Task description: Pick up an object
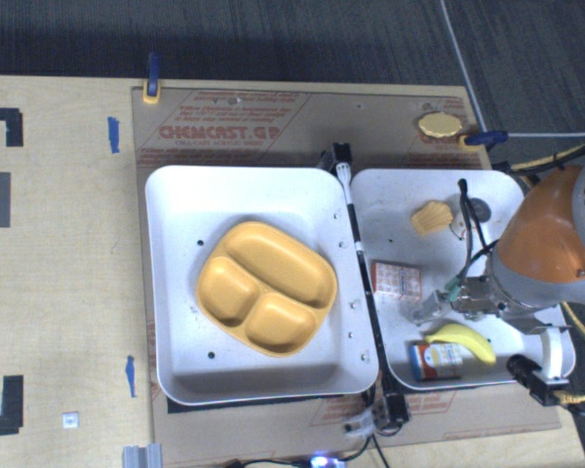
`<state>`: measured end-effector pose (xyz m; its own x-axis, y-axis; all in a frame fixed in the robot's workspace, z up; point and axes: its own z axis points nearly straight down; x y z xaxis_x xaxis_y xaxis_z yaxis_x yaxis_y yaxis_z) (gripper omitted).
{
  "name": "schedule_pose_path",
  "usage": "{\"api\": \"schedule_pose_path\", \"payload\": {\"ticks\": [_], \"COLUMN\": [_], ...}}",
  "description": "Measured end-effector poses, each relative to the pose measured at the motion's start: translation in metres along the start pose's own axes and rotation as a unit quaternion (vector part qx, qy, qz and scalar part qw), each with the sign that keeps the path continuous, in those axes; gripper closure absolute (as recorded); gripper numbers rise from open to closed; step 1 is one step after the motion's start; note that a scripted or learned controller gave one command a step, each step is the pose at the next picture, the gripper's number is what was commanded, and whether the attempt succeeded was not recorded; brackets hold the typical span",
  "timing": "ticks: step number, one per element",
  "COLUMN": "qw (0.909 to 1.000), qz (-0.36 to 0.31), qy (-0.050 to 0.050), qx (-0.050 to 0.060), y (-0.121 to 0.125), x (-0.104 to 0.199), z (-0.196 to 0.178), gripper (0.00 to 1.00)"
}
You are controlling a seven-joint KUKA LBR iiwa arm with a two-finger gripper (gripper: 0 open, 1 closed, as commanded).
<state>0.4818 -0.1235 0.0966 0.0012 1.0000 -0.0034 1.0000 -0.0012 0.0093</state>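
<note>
Camera view, board [224,125] printed "CHEMCAST GP", packet [395,280] label illegible

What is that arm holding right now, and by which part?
Cannot be told. The gripper hangs low in the right bin, just above the banana and beside the small packet; no hold shows.

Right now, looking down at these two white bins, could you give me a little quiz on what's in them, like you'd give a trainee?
1. True or false: the yellow divided tray lies in the right bin.
2. Which item lies nearest the banana? A) yellow divided tray B) small bottle C) printed card
3. Fill in: the gripper is over the ____ bin.

Key: 1 false, it lies in the left bin; 2 B; 3 right.
</note>
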Motion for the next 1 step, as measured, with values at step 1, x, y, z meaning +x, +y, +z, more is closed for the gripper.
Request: {"api": "schedule_pose_path", "payload": {"ticks": [1], "qw": [1.0000], "qz": [-0.001], "qy": [0.001], "qx": [0.002], "y": [-0.0012], "x": [0.0298], "z": [0.0105], "gripper": [0.00]}}
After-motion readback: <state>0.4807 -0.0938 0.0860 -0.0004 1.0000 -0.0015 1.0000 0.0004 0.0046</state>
